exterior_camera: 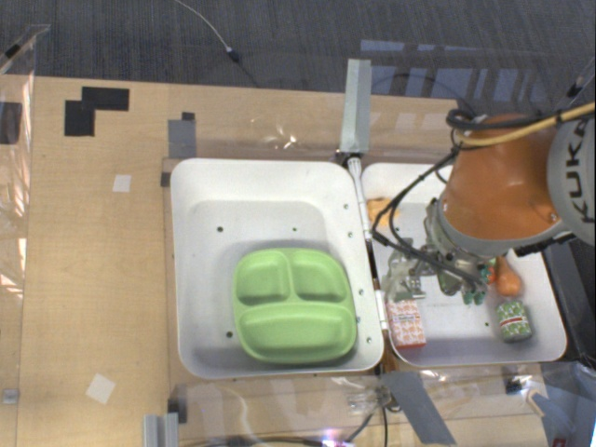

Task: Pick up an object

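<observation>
I hold the gripper (438,277) low in the right bin (549,343), finger state indiscernible, red-white carton (406,324) just beside; risk: crowded small items deflect a grasp.

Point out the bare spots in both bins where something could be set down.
Left bin: bare floor behind the green divided plate, up to the far wall, and a strip along its left wall. Right bin: crowded; the arm covers most, leaving a small patch between the red-patterned box and the green-and-red packet.
</observation>
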